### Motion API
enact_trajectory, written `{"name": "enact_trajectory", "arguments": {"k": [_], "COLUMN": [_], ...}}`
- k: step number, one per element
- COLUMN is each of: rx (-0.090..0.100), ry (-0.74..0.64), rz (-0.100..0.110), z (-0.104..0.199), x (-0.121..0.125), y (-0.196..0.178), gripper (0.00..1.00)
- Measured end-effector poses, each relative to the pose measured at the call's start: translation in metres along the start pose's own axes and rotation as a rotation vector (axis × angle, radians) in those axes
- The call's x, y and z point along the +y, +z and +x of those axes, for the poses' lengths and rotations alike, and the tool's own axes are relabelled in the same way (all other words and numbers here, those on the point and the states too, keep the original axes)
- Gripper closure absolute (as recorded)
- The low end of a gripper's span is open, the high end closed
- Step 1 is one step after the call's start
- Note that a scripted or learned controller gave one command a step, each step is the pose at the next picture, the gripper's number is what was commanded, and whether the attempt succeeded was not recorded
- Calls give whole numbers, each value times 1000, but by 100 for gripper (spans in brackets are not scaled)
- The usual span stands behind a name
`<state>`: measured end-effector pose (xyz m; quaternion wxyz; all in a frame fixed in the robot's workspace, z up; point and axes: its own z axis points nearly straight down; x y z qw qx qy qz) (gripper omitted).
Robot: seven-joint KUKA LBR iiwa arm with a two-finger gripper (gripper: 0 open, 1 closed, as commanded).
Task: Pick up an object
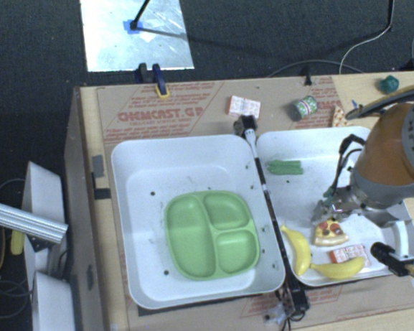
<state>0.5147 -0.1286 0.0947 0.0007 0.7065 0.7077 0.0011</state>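
1. Surface (187, 105): it carries two white bins side by side. A board printed "CHEMCAST GP" lies under them.

2. Left bin (135, 203): it holds one green plate (211, 234) with three compartments. The plate lies flat near the bin's centre.

3. Right bin (313, 141): it holds five things.
   - Green pod (284, 166): lies near the rear left corner, well apart from the rest.
   - Pizza slice (329, 232): lies in the front half of the bin.
   - Upright banana (297, 250): lies along the divider, just left of the pizza slice.
   - Front banana (338, 269): lies along the front wall, its left end near the upright banana.
   - Red and white packet (343, 254): lies between the pizza slice and the front banana, touching or just above the front banana.

4. Arm (393, 152): it reaches in from the right over the right bin, with the orange band above the wrist.

5. Pincer (332, 212): it sits just behind the pizza slice, close over the bin floor. Whether it is spread or pressed together cannot be told, and nothing is seen gripped in it.

6. Behind the bins on the surface: a white card (243, 106), a small green can (305, 106) and a blue clamp (157, 77) at the rear edge.
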Motion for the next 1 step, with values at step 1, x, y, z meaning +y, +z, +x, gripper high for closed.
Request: {"name": "enact_trajectory", "arguments": {"k": [1], "rx": [1], "ry": [-2], "rz": [-1], "z": [105], "x": [25], "y": [-93], "gripper": [100]}}
